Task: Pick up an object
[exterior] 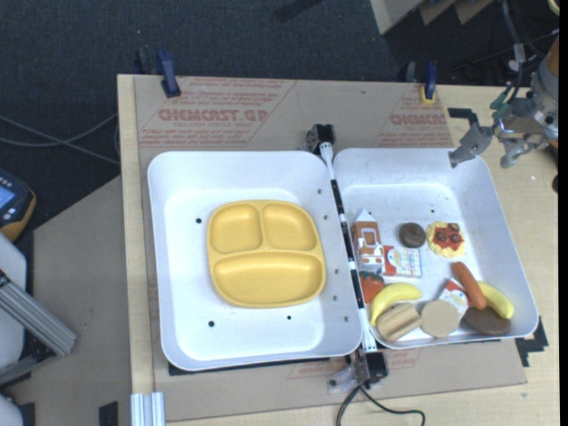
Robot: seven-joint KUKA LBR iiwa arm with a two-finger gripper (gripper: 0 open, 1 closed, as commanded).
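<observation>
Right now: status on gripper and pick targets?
Gripper open, holding nothing, above right bin's far corner. Toy food clustered at bin's near side, untouched. Nothing in the way.

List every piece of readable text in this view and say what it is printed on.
"CHEMCAST GP": red print on the brown board behind the left bin.
"CHEMCAST": red print on the same board behind the right bin.
Carton in the right bin: printing too small to read.

Two white bins [169,238], one yellow tray [264,254], perhaps ten toy foods [439,278].
</observation>
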